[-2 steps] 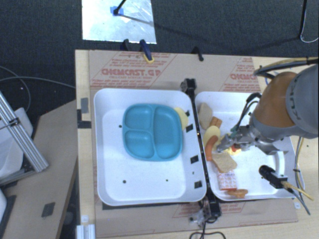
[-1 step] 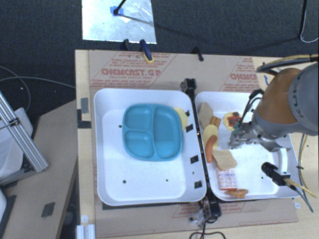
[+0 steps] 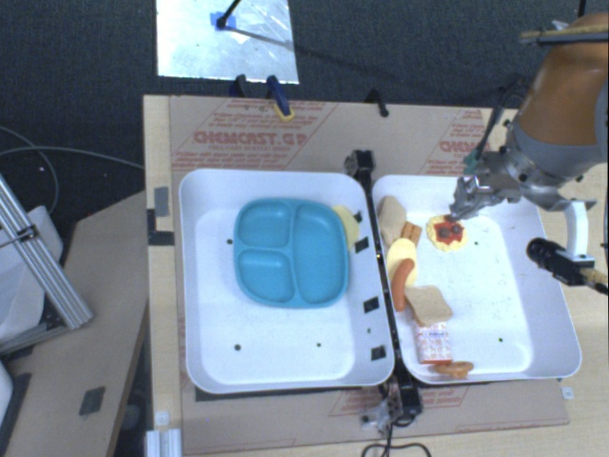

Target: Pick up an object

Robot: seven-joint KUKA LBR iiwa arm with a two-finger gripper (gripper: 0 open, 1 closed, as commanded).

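the gripper [image 3: 463, 206] sits low over the right bin [image 3: 547, 341], its tip right at the upper edge of a small round yellow piece with a red top, a toy pizza [image 3: 447, 233] by the look of it, lying in the upper middle of that bin. whether the jaws are open or closed i cannot tell, and nothing shows the pizza caught between them, so i would not call it held. this reads as the reach-and-descend step of the pick, with the grasp itself not yet proven. the next move calls for the tip to be centred over the pizza, then a close and a straight lift; the piece is flat and low, so a grip set off to one edge could slip off or just nudge it. other candidates lie along the bin's left side, well apart from the tip: a sausage [image 3: 403, 278], a bread slice [image 3: 429, 304] and a small red-and-white packet [image 3: 434, 342]. the left bin [image 3: 214, 350] carries a blue divided plate [image 3: 290, 252].
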